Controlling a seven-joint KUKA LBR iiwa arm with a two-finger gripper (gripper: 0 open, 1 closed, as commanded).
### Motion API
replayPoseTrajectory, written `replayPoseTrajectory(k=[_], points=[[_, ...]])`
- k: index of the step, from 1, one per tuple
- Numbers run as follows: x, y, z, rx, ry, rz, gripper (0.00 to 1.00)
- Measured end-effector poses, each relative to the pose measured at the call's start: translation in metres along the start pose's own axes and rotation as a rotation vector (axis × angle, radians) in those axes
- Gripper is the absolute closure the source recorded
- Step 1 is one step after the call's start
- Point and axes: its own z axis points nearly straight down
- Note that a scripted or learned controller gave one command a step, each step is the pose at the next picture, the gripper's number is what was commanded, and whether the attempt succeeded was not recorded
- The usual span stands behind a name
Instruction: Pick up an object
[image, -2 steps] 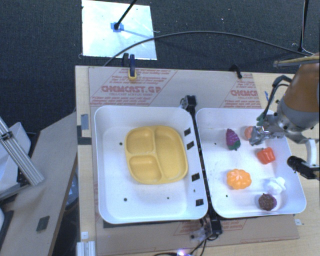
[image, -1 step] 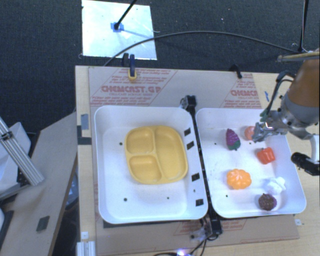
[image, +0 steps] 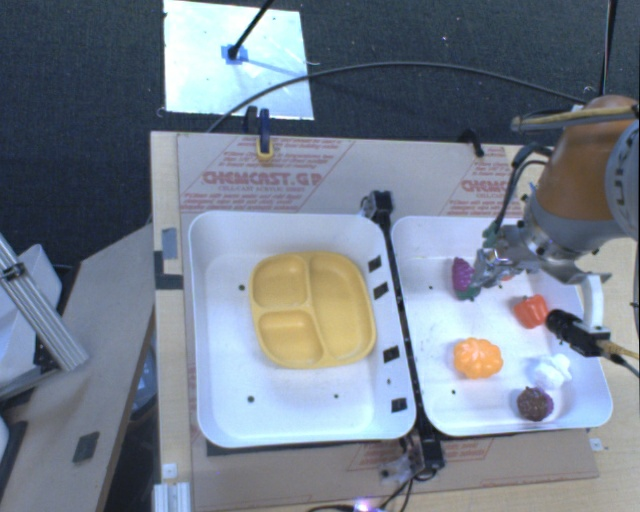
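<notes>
Nearest the camera, along the front of the right-hand shallow white bin (image: 440, 420), lie a dark maroon round toy fruit (image: 535, 404) and a small white lumpy piece (image: 551, 371), with an orange pumpkin-shaped toy (image: 478, 358) just behind them. Farther back and to the right sits a red-orange pepper-like toy (image: 531, 310). Farthest back in that bin is the purple grape-like plastic toy (image: 462, 277), which I take as the target. The gripper (image: 487, 272) hangs right at its right side, the purple toy lying just to the camera's left of the tips, touching or nearly so. Whether the tips are spread or pinched is too small to make out, and nothing shows between them. A yellow divided plastic tray (image: 308, 308) rests in the left-hand white bin (image: 215, 330).
</notes>
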Motion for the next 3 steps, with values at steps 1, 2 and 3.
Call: replayPoseTrajectory(k=[1, 2, 3], points=[[0.055, -0.001, 0.005, 0.0, 0.001, -0.001, 1.0], [0.106, 0.004, -0.002, -0.001, 0.001, -0.002, 1.0], [0.164, 0.005, -0.008, -0.001, 0.001, -0.002, 1.0]])
